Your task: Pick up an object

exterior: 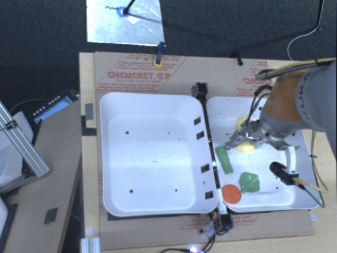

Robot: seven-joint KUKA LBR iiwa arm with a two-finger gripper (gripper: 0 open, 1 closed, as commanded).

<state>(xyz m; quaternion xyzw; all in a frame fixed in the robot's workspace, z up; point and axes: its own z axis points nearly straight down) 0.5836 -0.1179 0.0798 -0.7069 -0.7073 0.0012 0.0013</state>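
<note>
My gripper [240,138] is low in the right bin [263,202], in its upper middle. It is right over a yellow object [245,146], which pokes out below it and again just above it; the gripper hides the object's middle. A green bar [224,160] lies to the lower left of the gripper, along the bin's left wall. A crumpled green object [249,182] sits lower in the bin, and an orange-red disc [231,194] rests in the near left corner.
The left bin [113,194] stands beside the right one, with a black-clipped divider [206,141] between them. Both bins rest on a cardboard sheet [142,74]. The arm [295,101] covers the right bin's far right part.
</note>
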